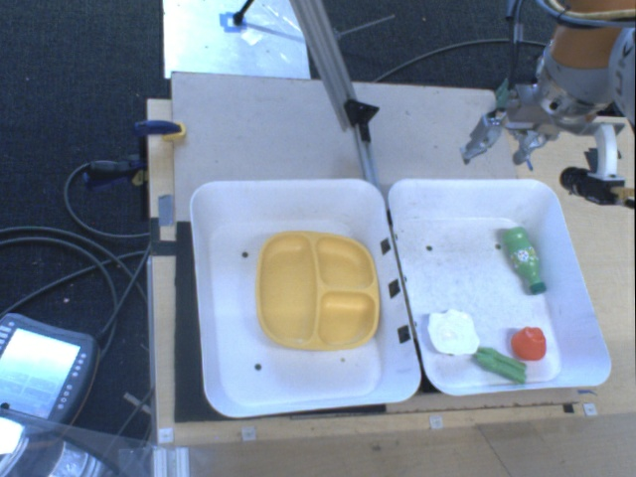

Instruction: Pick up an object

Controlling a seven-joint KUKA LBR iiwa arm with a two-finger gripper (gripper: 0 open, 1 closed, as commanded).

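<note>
The gripper (pixel 504 145) hung beyond the right bin (pixel 574 229), fingers spread, empty; descending there risked missing the green bottle (pixel 523 258).

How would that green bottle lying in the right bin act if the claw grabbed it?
The green bottle lies on its side, so a nudge would probably roll it. It looks like smooth plastic, likely light and stiff, and its rounded body might slip between the fingers.

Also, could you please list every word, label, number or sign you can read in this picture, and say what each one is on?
No text can be read.
green bottle: a pale label patch, too small and blurred to read.
teach pendant: its screen is lit, but glare hides any content.
yellow divided plate: no markings visible.
</note>
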